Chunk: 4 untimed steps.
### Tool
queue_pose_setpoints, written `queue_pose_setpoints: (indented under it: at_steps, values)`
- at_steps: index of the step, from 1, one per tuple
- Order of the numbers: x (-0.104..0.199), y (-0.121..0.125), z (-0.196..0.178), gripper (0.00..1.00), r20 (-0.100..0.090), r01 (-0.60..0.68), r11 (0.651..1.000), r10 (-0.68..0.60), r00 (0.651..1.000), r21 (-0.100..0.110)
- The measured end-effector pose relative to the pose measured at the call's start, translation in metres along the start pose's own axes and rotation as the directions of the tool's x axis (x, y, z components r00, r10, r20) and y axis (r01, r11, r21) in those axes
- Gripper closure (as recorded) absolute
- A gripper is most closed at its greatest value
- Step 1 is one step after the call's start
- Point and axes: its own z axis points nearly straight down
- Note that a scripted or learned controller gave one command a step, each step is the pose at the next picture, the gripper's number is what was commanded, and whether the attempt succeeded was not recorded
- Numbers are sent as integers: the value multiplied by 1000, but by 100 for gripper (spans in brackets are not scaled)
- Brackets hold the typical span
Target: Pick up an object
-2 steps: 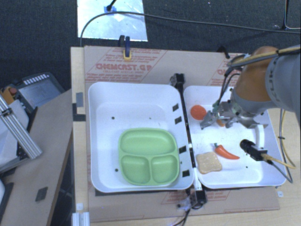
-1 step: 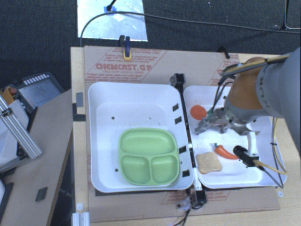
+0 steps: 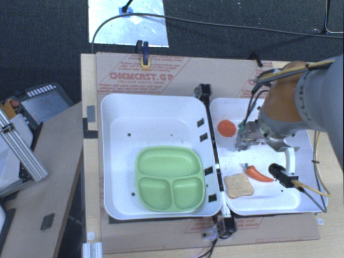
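My end effector (image 3: 246, 142) sits right of center in the right bin (image 3: 306, 198), beside the orange ball (image 3: 227, 128) (can't tell its state); a descent here risks nudging the ball away.

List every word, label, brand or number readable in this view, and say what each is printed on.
"CHEMCAST G P", red print, on the cardboard sheet behind the left bin; the last letters are blurred, so that reading is uncertain.
More red print on the cardboard near the right bin and along the front edge: too blurred and covered to read.
Dark device at far left: any markings too small to read.
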Motion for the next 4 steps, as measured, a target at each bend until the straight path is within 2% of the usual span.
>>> queue_pose_setpoints:
  at_steps: [1,3,4]
  values:
    - [-10,5,-52,100,1,-1,1000,1,1000,-4]
    - [0,5,-147,100,1,5,1000,-5,1000,-5]
    - [63,-2,-145,100,-1,8,1000,-8,1000,1]
